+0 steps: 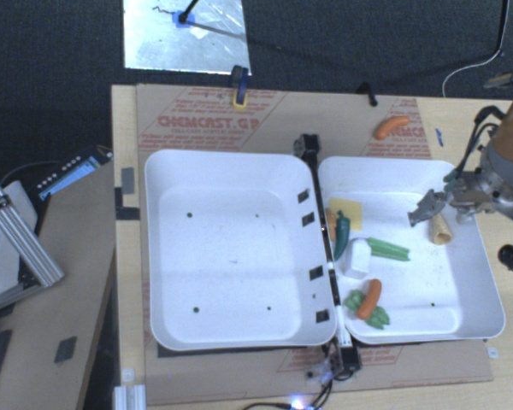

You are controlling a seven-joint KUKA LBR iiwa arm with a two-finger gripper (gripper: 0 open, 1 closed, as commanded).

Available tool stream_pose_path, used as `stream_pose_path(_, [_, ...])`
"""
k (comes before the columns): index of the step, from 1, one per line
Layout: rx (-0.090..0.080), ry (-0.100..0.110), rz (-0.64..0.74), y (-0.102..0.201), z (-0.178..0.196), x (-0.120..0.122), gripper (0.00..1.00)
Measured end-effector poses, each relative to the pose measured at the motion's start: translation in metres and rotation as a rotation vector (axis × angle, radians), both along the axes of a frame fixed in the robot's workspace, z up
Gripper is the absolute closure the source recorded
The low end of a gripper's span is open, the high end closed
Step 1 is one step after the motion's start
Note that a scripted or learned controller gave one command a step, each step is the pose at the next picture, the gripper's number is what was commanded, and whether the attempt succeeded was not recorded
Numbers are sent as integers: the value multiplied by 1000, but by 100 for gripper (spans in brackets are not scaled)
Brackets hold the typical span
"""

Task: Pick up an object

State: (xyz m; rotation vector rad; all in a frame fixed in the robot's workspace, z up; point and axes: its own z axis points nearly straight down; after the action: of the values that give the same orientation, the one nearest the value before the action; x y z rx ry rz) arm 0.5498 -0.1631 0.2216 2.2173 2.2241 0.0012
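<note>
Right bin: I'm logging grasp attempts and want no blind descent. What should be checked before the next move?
1. End effector over the right bin: ok.
2. Holding anything: cannot tell.
3. Target nearby: ok, a beige piece lies just below it.
4. Beige piece clear of the green bean: ok.
5. Carrot free to grasp: not ok, crowded by green pieces.
6. Orange item in a bin: not ok, on the board.

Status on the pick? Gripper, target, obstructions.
Gripper over right bin, fingers unclear. Tan piece directly beneath it, not visibly gripped. Green bean and carrot lie apart to its left.
</note>
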Motion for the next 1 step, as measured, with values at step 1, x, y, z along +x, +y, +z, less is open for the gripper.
stream_pose_path(1, [0, 2, 3, -2, -144, 53, 0])
